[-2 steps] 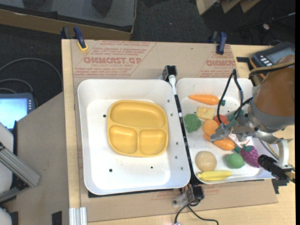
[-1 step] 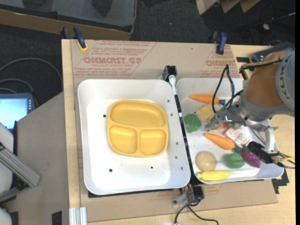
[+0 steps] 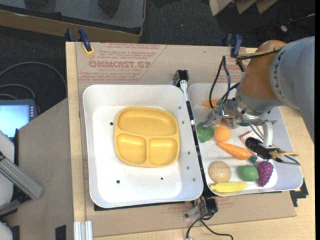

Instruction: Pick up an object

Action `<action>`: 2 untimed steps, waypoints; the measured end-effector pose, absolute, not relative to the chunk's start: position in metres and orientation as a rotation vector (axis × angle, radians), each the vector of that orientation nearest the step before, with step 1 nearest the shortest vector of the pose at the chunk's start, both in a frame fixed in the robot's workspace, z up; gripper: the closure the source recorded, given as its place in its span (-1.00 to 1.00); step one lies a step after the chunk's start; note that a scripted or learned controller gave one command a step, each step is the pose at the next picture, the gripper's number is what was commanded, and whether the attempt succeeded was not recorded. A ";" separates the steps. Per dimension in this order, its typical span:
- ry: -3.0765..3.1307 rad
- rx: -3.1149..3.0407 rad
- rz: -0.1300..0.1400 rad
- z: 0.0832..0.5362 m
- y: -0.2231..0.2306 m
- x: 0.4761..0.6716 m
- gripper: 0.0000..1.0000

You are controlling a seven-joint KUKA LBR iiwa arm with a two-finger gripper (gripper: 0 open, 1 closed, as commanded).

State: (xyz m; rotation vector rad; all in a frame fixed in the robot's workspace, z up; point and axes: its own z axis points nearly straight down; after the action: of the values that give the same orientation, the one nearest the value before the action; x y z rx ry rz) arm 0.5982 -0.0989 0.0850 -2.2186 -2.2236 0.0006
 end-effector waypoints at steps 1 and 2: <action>-2.219 -2.221 0.002 0.085 -0.110 0.582 -1.00; -2.221 -2.223 -0.004 0.096 -0.109 0.583 1.00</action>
State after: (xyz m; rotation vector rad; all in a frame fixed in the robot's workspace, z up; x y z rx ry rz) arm 0.5831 -0.1092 0.0957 -2.2231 -2.2211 -0.0036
